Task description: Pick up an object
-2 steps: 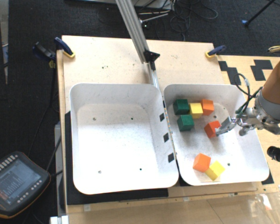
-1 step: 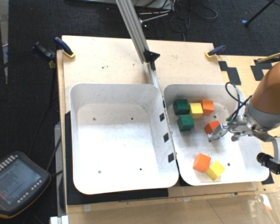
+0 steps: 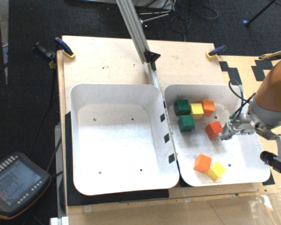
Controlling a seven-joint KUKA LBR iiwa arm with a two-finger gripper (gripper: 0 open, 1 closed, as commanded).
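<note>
The right bin (image 3: pixel 253 170) holds several small blocks. Two green blocks (image 3: pixel 181 107) (image 3: pixel 186 123) sit at its upper left, with a yellow block (image 3: pixel 197 109) and an orange block (image 3: pixel 208 107) beside them. A red block (image 3: pixel 214 129) lies mid-bin, tilted. Lower down rest an orange block (image 3: pixel 202 163) and a yellow block (image 3: pixel 216 171), touching. My gripper (image 3: pixel 227 133) reaches in from the right and sits right beside the red block's right edge, low over the bin floor.
The left bin (image 3: pixel 79 102) stands beside the right one, sharing a middle rim. A slanted metal rail (image 3: pixel 133 25) runs from the top down to the bins' junction. Clamps (image 3: pixel 65 48) (image 3: pixel 216 51) hold the board's far corners. A teach pendant (image 3: pixel 11 184) lies at lower left.
</note>
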